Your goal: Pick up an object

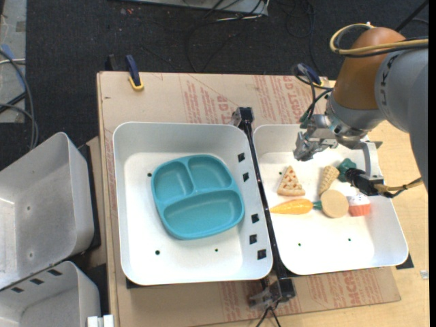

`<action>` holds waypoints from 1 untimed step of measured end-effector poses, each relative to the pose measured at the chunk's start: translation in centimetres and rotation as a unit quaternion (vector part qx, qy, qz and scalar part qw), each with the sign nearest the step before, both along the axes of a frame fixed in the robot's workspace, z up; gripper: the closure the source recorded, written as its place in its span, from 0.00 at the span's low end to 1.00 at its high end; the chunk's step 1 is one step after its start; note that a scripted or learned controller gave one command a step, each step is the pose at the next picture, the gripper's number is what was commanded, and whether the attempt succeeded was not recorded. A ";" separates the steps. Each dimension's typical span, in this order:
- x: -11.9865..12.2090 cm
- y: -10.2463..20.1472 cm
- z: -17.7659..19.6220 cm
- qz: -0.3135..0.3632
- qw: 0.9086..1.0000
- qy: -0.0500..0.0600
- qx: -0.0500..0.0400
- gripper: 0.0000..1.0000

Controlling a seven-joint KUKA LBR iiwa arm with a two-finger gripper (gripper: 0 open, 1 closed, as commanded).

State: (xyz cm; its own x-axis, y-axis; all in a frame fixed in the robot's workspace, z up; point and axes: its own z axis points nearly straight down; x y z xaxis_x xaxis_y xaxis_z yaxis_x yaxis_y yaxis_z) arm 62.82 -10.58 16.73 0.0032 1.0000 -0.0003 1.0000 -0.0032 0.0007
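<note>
Teal divided plate (197, 196): left bin (129, 142) centre.
Gripper (306, 146): above right bin (388, 244) back edge, carrying nothing; opening: cannot tell.
Pizza slice (291, 182): nearest, just below; suggest descending centred, gripping straight sides.
Carrot (291, 208): alongside.

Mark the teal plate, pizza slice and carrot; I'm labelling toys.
teal plate (197, 199), camera view, middle divider.
pizza slice (290, 182), camera view, centre of the wedge.
carrot (291, 208), camera view, mid-body.

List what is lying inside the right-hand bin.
The right bin holds a pizza slice, a carrot, a cone, a tan disc and a red-and-white piece. The tool and arm cover its far corner.
</note>
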 end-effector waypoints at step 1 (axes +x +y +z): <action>1.0 -0.3 4.6 0.003 1.000 0.000 0.000 1.00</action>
State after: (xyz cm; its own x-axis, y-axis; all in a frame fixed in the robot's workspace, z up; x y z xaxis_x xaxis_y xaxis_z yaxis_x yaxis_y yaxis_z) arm 63.87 -10.84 21.28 -0.0032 1.0000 -0.0007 1.0000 0.0032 0.0008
